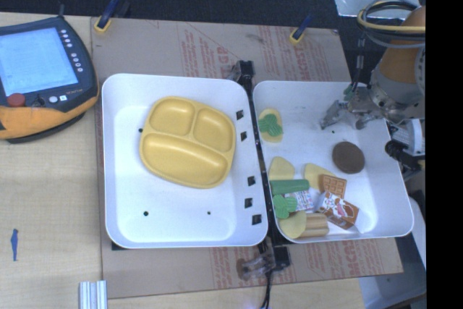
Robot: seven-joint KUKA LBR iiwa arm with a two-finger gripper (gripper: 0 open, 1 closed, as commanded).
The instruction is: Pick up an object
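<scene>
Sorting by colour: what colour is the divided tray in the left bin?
Yellow; the tray shows plainly in the camera view.

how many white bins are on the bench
2. The left bin holds a yellow divided plate; the right bin sits beside it, holding small toy food items, with the gripper over its upper part.

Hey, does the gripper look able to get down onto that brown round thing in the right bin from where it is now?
Probably yes. The gripper hangs over the right bin, above the brown disc in the view. The disc lies flat on bare bin floor, apart from the pile of toy food, with nothing on top of it.
</scene>
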